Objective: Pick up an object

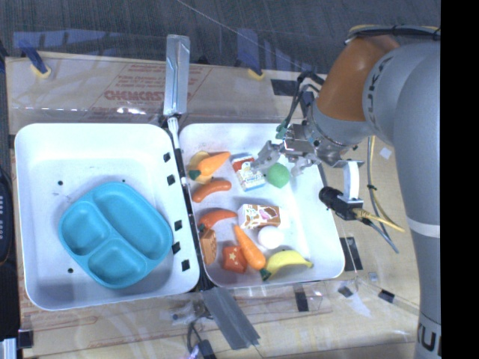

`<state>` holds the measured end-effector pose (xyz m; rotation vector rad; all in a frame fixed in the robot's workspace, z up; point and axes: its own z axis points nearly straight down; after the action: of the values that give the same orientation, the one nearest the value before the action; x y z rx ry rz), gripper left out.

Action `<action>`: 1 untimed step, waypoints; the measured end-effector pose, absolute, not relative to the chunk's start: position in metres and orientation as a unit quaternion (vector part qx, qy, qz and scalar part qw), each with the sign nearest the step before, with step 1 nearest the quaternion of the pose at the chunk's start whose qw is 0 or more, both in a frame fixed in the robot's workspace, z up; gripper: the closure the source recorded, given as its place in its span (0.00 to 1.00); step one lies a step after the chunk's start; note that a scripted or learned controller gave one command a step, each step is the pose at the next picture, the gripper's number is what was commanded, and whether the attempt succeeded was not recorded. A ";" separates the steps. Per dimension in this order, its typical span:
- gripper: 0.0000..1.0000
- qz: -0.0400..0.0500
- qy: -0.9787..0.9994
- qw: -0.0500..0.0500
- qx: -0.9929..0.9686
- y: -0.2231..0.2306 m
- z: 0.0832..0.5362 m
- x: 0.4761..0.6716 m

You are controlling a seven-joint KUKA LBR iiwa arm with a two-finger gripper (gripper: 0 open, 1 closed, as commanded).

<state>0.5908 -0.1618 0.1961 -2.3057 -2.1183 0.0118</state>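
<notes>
- Over the right bin (323,264), the gripper (278,158) is hovering low with its fingers spread — nothing sitting between them.
- Green ball (278,175) is lying just below the fingertips, beside the small carton (248,172); nothing is being lifted yet, so grasp and lift are both remaining.
- Wrist is masking the bin's upper right corner — contact with the ball is hard to judge.
</notes>
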 end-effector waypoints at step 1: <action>0.00 0.003 -0.559 0.003 -0.829 -0.171 0.163 0.597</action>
<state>0.5971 -0.1713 0.1630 -2.5995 -1.7519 0.0089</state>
